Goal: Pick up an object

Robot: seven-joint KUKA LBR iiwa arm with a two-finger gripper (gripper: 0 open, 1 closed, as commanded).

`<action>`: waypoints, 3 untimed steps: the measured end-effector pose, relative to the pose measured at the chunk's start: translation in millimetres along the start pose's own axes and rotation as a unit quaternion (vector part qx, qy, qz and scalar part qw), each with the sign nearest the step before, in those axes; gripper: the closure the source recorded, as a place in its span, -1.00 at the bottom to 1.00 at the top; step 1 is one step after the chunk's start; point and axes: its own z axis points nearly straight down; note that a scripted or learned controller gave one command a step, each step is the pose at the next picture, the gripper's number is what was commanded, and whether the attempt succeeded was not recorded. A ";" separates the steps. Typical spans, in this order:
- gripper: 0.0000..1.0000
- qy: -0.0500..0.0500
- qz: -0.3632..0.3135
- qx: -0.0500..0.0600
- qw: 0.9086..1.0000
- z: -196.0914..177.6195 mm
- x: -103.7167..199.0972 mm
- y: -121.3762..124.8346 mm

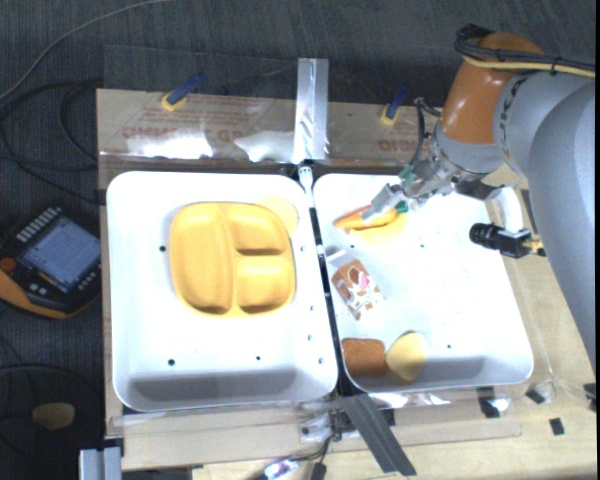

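In the right bin (480, 298) an orange and yellow object (370, 222) lies near the back left corner. My gripper (392, 202) hangs low right over that object's right end, and I cannot see whether it touches it. A small brown-and-white packet (358, 288) lies near the bin's left wall. At the front left of the bin a brown lump (361, 355) and a pale yellow rounded piece (407, 355) sit side by side. The left bin (140, 348) holds a yellow divided plate (232, 258).
A metal divider (312, 118) stands behind the seam between the bins. The grey arm (560, 168) with its orange band (475, 98) covers the back right. A black fitting (495, 236) juts over the right bin's right side. A handheld controller (50, 258) lies left of the bench.
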 end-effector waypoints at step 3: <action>1.00 -0.003 -0.112 -0.006 0.994 20.6 4.5 -15.2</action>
